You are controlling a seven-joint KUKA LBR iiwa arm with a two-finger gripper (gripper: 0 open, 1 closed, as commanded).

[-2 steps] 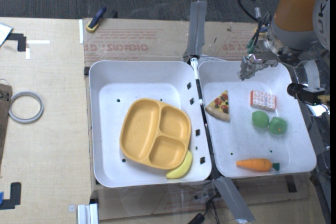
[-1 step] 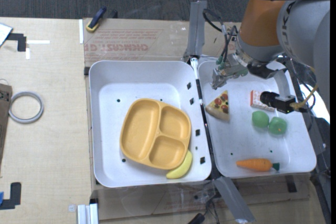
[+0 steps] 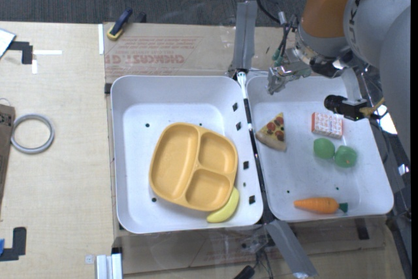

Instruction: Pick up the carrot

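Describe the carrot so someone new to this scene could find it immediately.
Start at the right-hand white bin of the two. Go to its near edge, below the two green pieces. The carrot lies flat there on its own: the only long orange thing in that bin, with a small green tip at its right end.

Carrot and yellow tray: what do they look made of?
The carrot looks like moulded plastic toy food: even orange, smooth, soft sheen, green stub end. The yellow tray in the left bin looks like matte plastic: one flat colour, rounded moulded dividers. Neither is certain from above.
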